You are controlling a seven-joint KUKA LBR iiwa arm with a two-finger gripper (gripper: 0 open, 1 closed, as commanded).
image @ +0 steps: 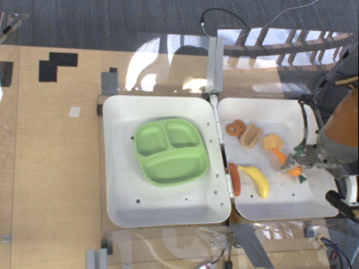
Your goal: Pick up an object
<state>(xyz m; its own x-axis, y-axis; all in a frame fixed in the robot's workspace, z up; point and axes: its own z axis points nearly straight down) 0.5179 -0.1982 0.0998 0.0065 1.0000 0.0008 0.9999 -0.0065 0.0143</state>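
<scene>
We see two shallow white plastic bins side by side on the wooden bench. The left bin (120,200) carries a light green plastic plate with three compartments (171,151), lying flat near its middle. The right bin (280,206) holds the small toy foods. A brown pretzel-shaped piece (235,128) lies near the bin's upper left, with a tan bread-like block (251,135) just beside it. Further right sits a yellow-orange cube-like piece (272,142). A curved yellow toy banana (255,180) lies lower down, and a red sausage-shaped piece (234,179) rests along the bin's left wall, next to the banana.

The small orange carrot-like toy (280,156), slim and tapered, lies just below the yellow-orange cube, slanting down to the right. Its lower end reaches the two-finger gripper (295,164), which is down at the bin floor at the right side of this bin. Another orange bit with a green tip (297,173) shows just under the gripper. The carrot touches or nearly touches the metal tips, yet we cannot tell whether it lies between them, nor how wide the jaws stand. The grey arm with its orange band (339,128) comes in from the right edge.
</scene>
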